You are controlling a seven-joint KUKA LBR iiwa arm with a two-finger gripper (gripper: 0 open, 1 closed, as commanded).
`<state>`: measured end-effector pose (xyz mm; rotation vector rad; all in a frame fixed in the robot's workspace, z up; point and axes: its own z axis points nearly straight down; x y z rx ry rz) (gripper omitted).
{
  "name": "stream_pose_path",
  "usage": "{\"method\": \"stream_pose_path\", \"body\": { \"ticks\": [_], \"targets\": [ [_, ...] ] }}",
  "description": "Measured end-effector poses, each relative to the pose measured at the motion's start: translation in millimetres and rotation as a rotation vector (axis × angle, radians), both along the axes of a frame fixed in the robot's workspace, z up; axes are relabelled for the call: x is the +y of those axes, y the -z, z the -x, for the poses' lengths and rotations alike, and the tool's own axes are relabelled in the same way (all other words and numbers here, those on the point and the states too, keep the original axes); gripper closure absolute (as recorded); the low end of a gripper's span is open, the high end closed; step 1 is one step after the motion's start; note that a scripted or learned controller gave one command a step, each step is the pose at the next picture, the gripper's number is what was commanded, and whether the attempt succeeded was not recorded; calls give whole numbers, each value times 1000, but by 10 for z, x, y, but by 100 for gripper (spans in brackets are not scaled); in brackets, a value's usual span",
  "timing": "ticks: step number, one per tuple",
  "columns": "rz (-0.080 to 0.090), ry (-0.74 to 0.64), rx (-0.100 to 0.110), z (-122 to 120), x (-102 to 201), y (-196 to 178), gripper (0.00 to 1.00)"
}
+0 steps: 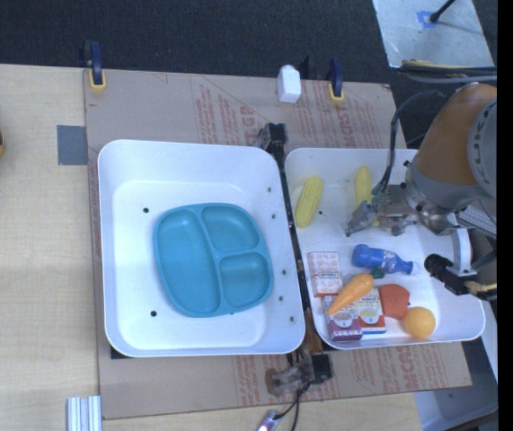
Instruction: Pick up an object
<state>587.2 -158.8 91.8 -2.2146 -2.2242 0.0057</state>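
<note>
Grey and orange, my arm (pixel 454 151) is reaching into the right bin (pixel 328 164), my gripper (pixel 364 220) hanging low over its floor; I cannot tell how it is set. Just below me a blue bottle (pixel 382 259) is lying on its side. Past it, lower still, a carrot (pixel 350 293) is resting on some packets (pixel 357 317), beside an orange (pixel 420 321). Left of me a corn cob (pixel 308 201) is lying. Farthest left, a blue tray (pixel 213 259) is sitting in the left bin (pixel 130 164).
</note>
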Motion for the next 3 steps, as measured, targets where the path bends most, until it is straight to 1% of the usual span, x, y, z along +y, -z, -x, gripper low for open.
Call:
{"method": "stream_pose_path", "body": {
  "ticks": [1,2,3],
  "targets": [
    [-1,0,-3,-697,364,-664,0],
    [-1,0,1,27,239,6,0],
    [-1,0,1,682,456,5,0]
  ]
}}
